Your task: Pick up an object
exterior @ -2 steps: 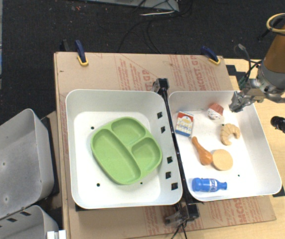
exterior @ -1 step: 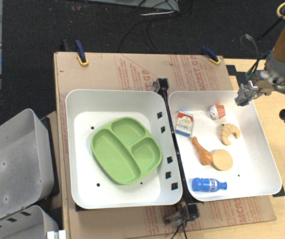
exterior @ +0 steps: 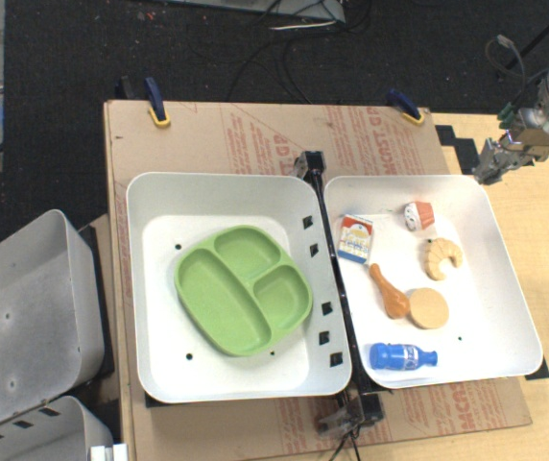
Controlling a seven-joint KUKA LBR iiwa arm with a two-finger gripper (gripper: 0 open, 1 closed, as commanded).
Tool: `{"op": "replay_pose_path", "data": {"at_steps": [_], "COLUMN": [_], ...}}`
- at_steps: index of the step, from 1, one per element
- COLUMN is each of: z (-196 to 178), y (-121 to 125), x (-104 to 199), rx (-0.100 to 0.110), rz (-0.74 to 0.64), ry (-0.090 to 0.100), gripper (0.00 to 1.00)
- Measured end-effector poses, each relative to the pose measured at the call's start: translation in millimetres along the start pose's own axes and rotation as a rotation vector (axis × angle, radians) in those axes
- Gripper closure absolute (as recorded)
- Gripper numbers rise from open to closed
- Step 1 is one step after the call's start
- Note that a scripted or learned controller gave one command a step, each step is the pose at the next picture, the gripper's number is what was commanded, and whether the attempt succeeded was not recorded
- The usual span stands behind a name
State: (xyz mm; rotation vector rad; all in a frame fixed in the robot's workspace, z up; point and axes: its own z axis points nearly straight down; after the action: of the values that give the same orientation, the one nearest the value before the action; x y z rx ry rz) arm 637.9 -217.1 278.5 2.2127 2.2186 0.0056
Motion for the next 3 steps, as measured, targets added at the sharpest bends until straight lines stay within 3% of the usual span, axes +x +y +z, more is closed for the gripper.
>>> {"op": "replay_pose_path", "data": {"at_steps": [2,3], "z": [0,19], "y": [-8,-10], "x": [125,177], "rx": [0.009,0.01], "rz": [-0.006,-0.005], "ry": [0.005,0.005], "gripper": [1.0,1.0]}}
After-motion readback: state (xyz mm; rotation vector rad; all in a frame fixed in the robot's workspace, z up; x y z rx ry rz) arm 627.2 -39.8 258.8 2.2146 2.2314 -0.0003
